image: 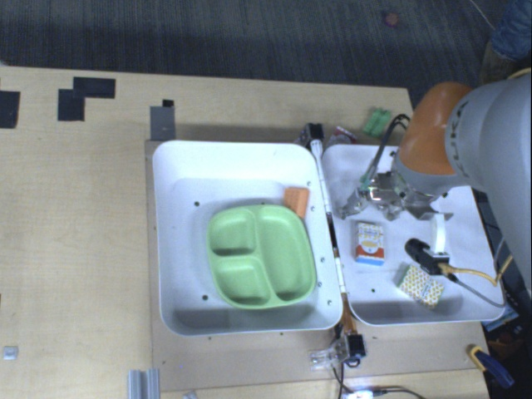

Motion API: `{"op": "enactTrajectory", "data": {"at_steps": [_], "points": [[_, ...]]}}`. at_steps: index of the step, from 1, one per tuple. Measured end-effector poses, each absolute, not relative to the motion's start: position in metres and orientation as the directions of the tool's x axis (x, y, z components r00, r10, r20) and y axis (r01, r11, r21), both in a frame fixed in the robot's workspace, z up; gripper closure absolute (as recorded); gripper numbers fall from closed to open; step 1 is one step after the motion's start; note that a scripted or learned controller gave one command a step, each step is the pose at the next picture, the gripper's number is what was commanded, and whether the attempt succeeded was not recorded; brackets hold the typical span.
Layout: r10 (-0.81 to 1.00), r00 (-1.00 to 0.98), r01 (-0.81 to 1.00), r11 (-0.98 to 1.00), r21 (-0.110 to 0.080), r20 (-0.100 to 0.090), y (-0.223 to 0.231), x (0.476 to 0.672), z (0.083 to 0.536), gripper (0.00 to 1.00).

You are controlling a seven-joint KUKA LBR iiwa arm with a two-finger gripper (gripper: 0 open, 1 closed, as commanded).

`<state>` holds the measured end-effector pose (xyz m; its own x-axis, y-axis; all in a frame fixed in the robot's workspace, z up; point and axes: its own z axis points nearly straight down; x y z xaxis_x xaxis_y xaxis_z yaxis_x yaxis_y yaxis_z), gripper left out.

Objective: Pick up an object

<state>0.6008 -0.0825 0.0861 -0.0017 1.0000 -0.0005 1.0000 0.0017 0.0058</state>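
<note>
Grey arm (499, 131) extended leftward, wrist (416, 181) lowered

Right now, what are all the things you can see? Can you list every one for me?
left bin: one, white, on the bench
right bin: one, white, right beside the left bin
divided plate: one, green, middle of the left bin
small block: one, orange, left bin, at the plate's far right corner
small carton: one, white with orange and blue print, middle of the right bin
patterned packet: one, yellow and blue, near edge of the right bin
green thing: one, green, behind the right bin, too small to name
tape marks: several, black, far left of the bench
bench: one, pale wood
robot arm: one, grey with an orange band, over the right bin
</note>
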Motion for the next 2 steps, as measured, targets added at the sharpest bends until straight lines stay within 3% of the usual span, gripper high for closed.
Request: {"op": "enactTrajectory", "data": {"at_steps": [1,2], "points": [[1.000,-0.003,1.000,0.003,0.013,-0.001,-0.082,0.603,0.099,1.00],[1.000,-0.002,1.000,0.002,0.006,-0.002,-0.161,0.670,0.117,1.00]]}}
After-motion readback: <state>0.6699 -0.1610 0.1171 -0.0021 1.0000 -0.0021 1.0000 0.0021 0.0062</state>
